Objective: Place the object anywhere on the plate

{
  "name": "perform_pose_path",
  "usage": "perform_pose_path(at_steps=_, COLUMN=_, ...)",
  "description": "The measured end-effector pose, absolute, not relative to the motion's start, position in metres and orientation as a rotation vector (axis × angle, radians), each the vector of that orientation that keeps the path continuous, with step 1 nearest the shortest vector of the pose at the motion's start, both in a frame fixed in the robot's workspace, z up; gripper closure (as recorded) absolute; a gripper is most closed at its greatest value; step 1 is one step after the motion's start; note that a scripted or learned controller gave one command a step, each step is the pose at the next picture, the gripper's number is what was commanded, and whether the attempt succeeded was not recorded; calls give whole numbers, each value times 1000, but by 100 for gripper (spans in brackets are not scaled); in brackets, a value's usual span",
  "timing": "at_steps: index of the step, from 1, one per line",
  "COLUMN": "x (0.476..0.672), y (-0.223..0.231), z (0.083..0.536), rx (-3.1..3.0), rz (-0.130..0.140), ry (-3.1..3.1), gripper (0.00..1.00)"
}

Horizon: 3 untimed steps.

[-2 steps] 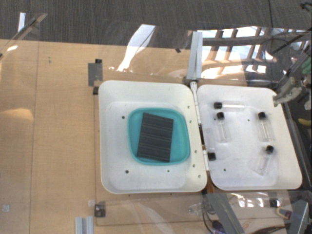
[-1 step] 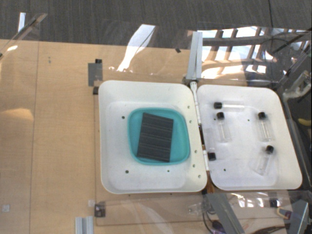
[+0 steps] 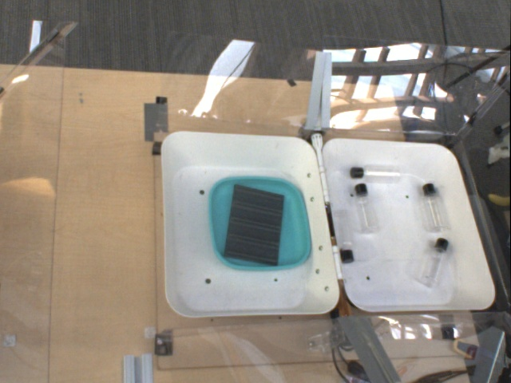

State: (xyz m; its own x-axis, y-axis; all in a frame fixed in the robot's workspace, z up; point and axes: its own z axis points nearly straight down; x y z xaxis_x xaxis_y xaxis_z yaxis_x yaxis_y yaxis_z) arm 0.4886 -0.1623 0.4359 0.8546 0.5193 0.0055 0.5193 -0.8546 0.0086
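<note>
Two small metal brackets (image 3: 164,343) at the lower left of the frame, on the near edge of the pale wooden bench (image 3: 80,214). Just beyond, a pair of shallow white bins side by side, touching along the middle seam. In the left bin (image 3: 184,286), at its centre, a teal plate (image 3: 297,230) with rounded corners. Flat on that plate, a dark ribbed rectangular object (image 3: 255,224), slightly tilted, well inside the plate's rim on all sides. In the right bin (image 3: 471,294), several clear vials with black caps (image 3: 433,210), scattered and apart from one another, some upright in the frame, one lying crosswise near the bin's upper left corner. Further up, a grey metal post (image 3: 320,86) rising from the seam between the bins, and a dark bracket (image 3: 157,118) off the left bin's upper left corner. Bright window reflections on a clear sheet across the upper right. Farthest off, dark carpeted floor (image 3: 200,6) along the top of the frame. Claw open or closed: cannot tell.
</note>
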Motion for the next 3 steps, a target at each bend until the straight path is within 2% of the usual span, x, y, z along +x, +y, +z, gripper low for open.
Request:
perform_pose_path(at_steps=1, x=488, y=-203, z=436, rx=3119, rz=12, ry=329, gripper=0)
perform_pose_path(at_steps=3, x=488, y=-205, z=436, rx=3119, rz=11, ry=328, gripper=0)
